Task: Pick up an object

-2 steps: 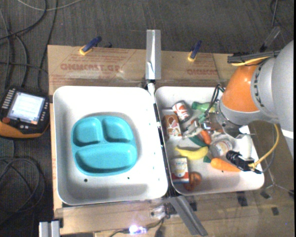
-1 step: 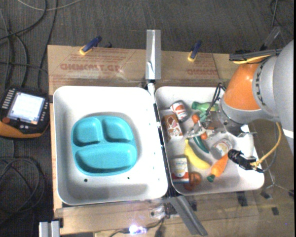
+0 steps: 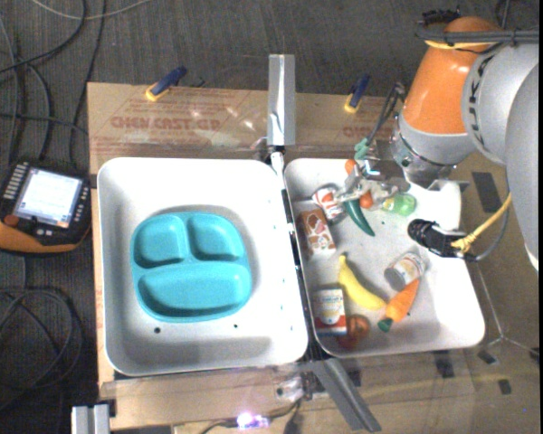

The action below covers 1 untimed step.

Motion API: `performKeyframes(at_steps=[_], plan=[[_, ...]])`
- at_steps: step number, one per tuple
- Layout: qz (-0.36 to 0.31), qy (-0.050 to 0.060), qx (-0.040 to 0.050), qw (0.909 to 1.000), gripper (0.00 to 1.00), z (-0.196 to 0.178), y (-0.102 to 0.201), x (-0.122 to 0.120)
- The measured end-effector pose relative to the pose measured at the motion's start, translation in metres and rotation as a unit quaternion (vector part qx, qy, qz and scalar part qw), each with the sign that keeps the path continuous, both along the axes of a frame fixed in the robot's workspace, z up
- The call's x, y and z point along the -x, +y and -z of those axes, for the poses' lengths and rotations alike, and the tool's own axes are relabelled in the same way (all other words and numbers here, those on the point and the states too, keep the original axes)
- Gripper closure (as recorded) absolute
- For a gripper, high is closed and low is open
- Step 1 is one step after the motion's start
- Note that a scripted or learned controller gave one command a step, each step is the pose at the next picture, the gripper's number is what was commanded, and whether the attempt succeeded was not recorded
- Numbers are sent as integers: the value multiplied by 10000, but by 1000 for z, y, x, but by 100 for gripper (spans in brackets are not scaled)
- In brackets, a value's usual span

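At the far left a handheld pendant (image 3: 38, 204) with an orange rim and a lit screen lies on dark carpet among loose cables. Next comes the left bin (image 3: 118, 269), smooth white plastic with rounded corners, bearing a glossy turquoise plate (image 3: 193, 265) moulded into 3 compartments. A metal bar (image 3: 281, 98) rises where the 2 bins meet. The right bin (image 3: 452, 324) carries a scatter of toy food — a small printed carton (image 3: 319, 231), a curved yellow banana (image 3: 357, 287), a tapered orange carrot (image 3: 401, 302), a tin can (image 3: 405, 267), a dark green pepper (image 3: 359, 218). The gripper (image 3: 366, 179) hangs over the bin's upper part, just above the pepper; whether its jaws are spread or closed cannot be told.
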<state>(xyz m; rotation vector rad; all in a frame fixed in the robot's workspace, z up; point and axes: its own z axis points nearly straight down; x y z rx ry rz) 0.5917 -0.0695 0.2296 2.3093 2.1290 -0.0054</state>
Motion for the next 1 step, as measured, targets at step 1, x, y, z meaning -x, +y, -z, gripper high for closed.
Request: performKeyframes(at_steps=[1], plan=[[801,-1,10,9968,100,-74,35,10]])
